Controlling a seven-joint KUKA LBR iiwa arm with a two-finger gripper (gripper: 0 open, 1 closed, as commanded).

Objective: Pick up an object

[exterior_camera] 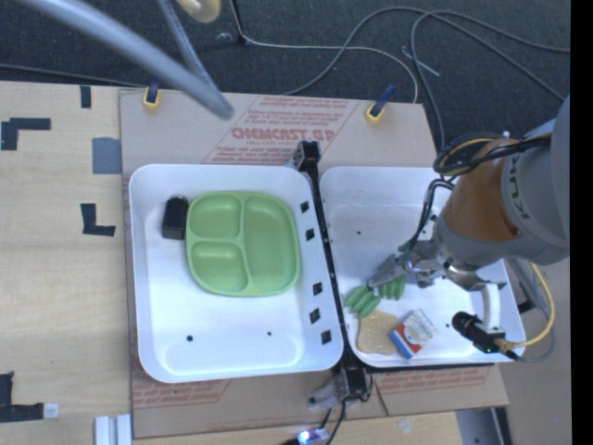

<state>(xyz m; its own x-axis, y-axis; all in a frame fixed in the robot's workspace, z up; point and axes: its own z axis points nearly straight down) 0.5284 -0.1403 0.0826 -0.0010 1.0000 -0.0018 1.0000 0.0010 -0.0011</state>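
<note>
- The green toy point(361, 298) lies on the floor of the right bin point(371, 193), at the tip of the gripper point(387, 274) and on its near-left side. Part of its green shows right under the gripper's end.
- The view does not settle whether the gripper touches the toy or hangs just over it. I also cannot tell how wide the gripper stands, and nothing is plainly seen held in it.
- The gripper points down and to the left, slanting toward the divider point(315, 239) between the bins.
- Behind it, up and to the right, the arm point(482, 202) rises with its orange band, and cables loop round the wrist.
- Nearer the camera than the gripper, just past the toy, a flat tan slab point(374, 334) lies against the bin's front wall.
- To the right of the slab, below the gripper's wrist, a small packet point(412, 330) with red and blue on it rests beside the slab.
- Well off to the gripper's left, across the divider, the left bin point(222, 350) holds a green plate point(243, 244) with three sections.
- A black block point(174, 218) sits just beside the plate's far-left edge.
- Both bins rest on a cardboard sheet point(278, 123) with red print.
</note>
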